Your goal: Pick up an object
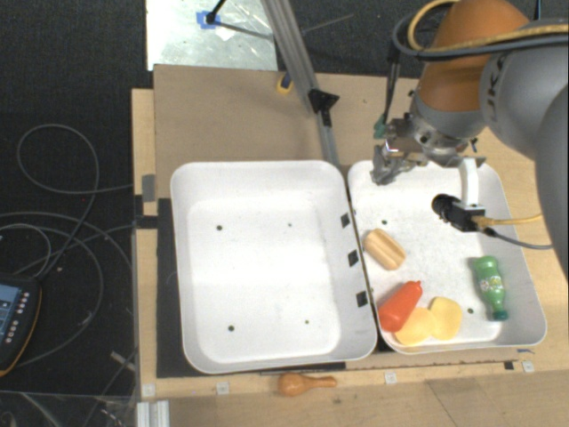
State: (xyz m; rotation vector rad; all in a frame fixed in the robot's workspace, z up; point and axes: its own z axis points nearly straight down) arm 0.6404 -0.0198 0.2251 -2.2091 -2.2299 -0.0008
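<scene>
The right bin [520,327] holds a few small items. A tan bread roll [384,248] lies near its left wall. A red pepper-like piece [400,302] rests by the front left corner, touching a yellow lump [436,320]. A green bottle [489,285] lies along the right side. My gripper [385,169] hangs over the far left corner of this bin, well behind the roll, and I see nothing held in it.
The left bin [191,265] sits beside the right one, their walls touching. A small orange-brown gourd shape [304,382] lies on the bench in front of the bins. A metal pole [298,56] slants across the back. Cables trail on the floor at left.
</scene>
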